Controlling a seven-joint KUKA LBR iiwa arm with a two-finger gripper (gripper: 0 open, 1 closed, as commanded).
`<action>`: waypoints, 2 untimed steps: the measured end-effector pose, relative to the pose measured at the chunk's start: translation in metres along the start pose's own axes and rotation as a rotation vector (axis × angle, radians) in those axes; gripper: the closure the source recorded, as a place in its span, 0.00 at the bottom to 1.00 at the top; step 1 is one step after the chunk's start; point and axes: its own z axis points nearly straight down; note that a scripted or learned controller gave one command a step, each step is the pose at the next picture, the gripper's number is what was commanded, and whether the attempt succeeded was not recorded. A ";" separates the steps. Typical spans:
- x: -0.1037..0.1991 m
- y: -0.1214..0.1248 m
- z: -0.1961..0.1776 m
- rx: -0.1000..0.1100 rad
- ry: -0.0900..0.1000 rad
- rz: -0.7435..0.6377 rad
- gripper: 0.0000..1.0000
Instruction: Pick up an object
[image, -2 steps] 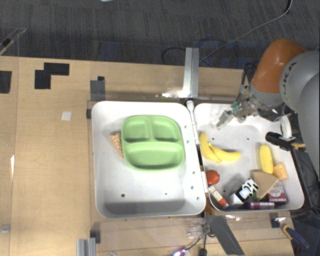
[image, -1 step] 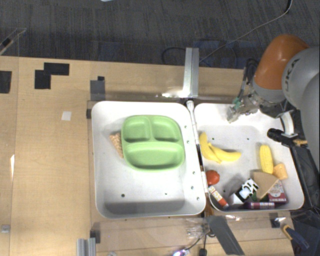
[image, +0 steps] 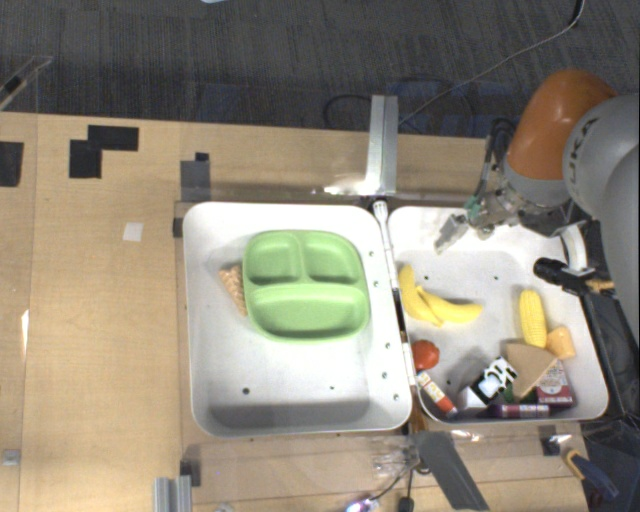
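The gripper (image: 452, 232) hangs empty (fingers apart) above the right bin (image: 600, 385); the banana (image: 436, 303) lies just below it.

Both bins (image: 290, 410) look like smooth white plastic with a slight sheen. Green plate (image: 303, 283) – matt plastic. Bench (image: 90, 330) – pale wood grain, satin. Banana (image: 436, 304) and corn (image: 532, 315) look like glossy plastic. Post (image: 383, 145) between the bins is brushed metal.

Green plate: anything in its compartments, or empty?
Empty. The green divided plate shows bare green in all three compartments; a tan item sticks out from under its left edge.
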 end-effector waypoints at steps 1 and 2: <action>-0.030 -0.014 -0.068 0.010 -0.004 0.206 0.00; -0.020 -0.072 0.013 0.012 -0.002 0.054 0.00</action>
